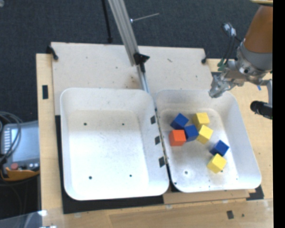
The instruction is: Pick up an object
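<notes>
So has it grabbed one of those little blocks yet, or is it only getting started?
Nothing looks picked up yet. The coloured blocks, such as the orange block, all lie in the right bin. The end effector hangs above that bin's far rim, away from the blocks. Reaching down, gripping a block and lifting it all remain.

Clustered cubes (192, 127) crowd the right bin (242, 141); its near-left corner offers room.

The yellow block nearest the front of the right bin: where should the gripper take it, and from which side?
Probably from above, fingers on two opposite flat sides of the yellow block. The blue block sits close behind it, so closing across the left and right sides looks safer.
</notes>
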You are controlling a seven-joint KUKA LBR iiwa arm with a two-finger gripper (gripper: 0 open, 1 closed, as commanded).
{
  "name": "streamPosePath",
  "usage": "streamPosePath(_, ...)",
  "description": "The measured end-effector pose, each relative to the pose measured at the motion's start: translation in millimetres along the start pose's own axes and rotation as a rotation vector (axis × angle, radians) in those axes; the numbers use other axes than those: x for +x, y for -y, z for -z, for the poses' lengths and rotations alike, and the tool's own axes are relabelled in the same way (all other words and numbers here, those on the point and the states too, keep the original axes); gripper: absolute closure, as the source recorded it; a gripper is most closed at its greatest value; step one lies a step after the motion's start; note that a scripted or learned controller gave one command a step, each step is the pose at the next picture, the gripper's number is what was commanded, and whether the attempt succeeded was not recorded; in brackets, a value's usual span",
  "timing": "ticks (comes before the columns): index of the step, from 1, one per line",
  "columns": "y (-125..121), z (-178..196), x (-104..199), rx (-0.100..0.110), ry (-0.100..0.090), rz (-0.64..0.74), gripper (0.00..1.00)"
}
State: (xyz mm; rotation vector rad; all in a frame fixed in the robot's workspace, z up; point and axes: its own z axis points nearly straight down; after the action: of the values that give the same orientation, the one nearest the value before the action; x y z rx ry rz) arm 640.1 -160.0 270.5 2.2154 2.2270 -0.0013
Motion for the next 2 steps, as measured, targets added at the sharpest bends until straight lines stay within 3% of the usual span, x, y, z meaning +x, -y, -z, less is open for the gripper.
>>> streamPosePath(2,9.5,-4.5,109.9,-0.001,-0.002,0.002,1.00)
